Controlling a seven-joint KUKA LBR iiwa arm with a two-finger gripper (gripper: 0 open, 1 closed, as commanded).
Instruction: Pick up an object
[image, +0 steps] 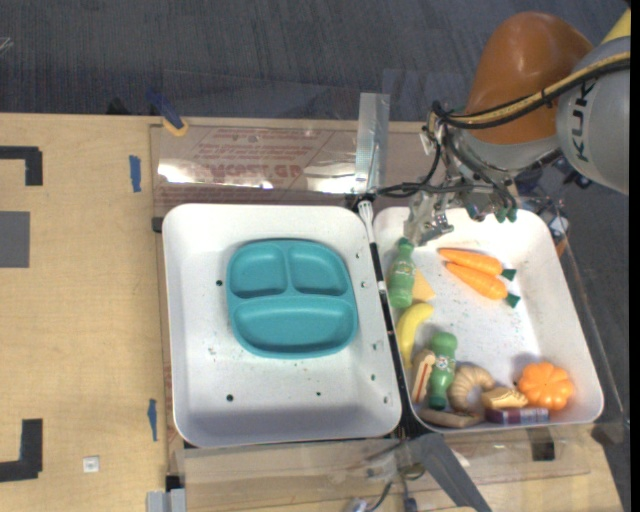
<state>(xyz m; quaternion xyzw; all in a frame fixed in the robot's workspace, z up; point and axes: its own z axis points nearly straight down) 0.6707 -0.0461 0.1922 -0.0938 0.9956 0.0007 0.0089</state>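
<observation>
The right white bin (573, 300) holds toy food. Two orange carrots (478, 272) lie side by side near its far side. A green bottle (401, 276) stands against the left wall, with a yellow banana (412, 328) just in front of it. Along the near edge sit a second green bottle (441, 356), a brown bread piece (470, 384) and an orange pumpkin (545, 386). My gripper (424, 218) hangs over the bin's far left corner, just above and behind the first green bottle and left of the carrots. Nothing is visibly held in it.
The left white bin (190, 330) holds a teal divided plate (291, 298). A metal divider post (371, 140) rises behind the seam between the bins. The grey arm with its orange band (525, 70) fills the upper right. Cables trail above the gripper.
</observation>
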